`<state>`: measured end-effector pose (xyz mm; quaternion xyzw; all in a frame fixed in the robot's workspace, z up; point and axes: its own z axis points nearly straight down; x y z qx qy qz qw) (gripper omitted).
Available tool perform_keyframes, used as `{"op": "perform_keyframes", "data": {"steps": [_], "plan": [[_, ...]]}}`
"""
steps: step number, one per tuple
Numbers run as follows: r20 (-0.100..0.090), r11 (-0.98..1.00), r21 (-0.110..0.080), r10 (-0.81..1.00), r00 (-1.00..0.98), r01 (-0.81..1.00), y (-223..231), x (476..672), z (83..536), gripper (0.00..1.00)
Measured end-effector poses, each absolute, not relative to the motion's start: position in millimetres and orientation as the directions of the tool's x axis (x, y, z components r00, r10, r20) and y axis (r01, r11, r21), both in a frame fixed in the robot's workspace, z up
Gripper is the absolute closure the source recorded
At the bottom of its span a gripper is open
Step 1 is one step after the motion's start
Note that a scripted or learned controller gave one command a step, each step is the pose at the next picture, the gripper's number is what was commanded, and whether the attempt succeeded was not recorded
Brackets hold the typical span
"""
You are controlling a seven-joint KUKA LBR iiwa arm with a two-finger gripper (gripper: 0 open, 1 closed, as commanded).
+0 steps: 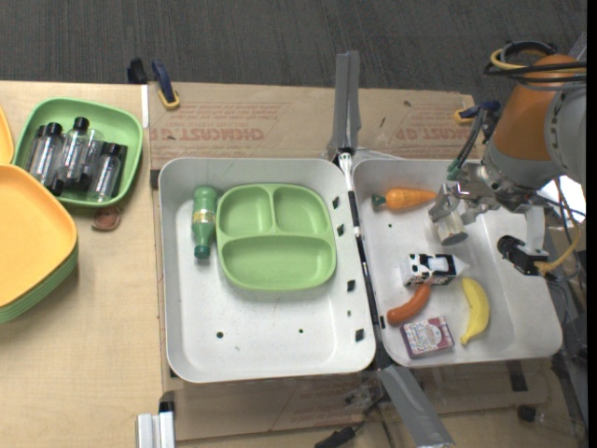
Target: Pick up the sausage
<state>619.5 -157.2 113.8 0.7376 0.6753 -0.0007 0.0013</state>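
Camera view: smooth, curved reddish sausage (409, 305).

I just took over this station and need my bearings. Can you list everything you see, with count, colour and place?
sausage: 1, red-orange, right bin, near front
banana: 1, yellow, right bin, right of the sausage
carrot: 1, orange, right bin, back
toy cow: 1, black and white, right bin, middle
pink packet: 1, pink, right bin, front
divided plate: 1, green, left bin
green bottle: 1, green, left bin, left of the plate
small tray: 1, green, bench at left, holding dark-capped vials
orange plates: stack, far left
gripper: 1, grey, above right bin, beside the carrot
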Motion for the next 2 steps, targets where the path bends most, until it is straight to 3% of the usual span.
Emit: {"op": "perform_keyframes", "data": {"steps": [1,2], "plan": [[-0.006,0.071,0.021,0.997,-0.071,0.997,-168,598.9,102,1.00],[0.001,0.141,-0.002,0.990,-0.141,0.990,-178,509.6,107,1.00]]}}
